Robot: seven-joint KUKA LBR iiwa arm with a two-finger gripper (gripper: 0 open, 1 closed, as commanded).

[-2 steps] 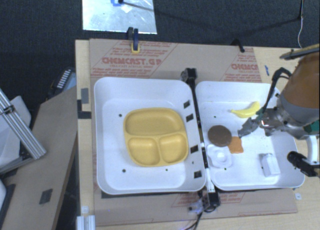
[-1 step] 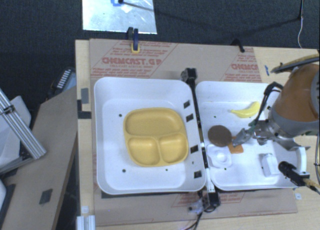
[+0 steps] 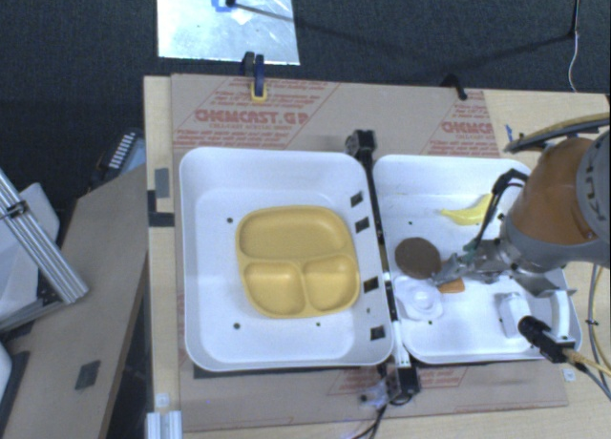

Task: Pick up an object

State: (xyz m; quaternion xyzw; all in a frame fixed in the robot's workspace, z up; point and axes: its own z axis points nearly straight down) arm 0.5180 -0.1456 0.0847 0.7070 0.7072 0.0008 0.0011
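Two bins [image 3: 205,237] are facing you; your pincer [image 3: 456,275] is hovering beside the brown disc [image 3: 417,256], grip state unreadable.

Well left of the claw [image 3: 449,280], a yellow three-part tray [image 3: 291,261] lies flat in the left bin [image 3: 205,179]. The right bin [image 3: 410,175] lies under the claw, and a black seam joins the two bins. Both sit on a cardboard sheet [image 3: 286,113] on the bench [image 3: 158,122]. Up and left of the claw, a yellow clamp [image 3: 258,84] grips the cardboard's far edge. Beyond it a shiny metal plate [image 3: 191,17] lies on dark carpet [image 3: 430,8]. An aluminium rail [image 3: 33,246] stands far left.
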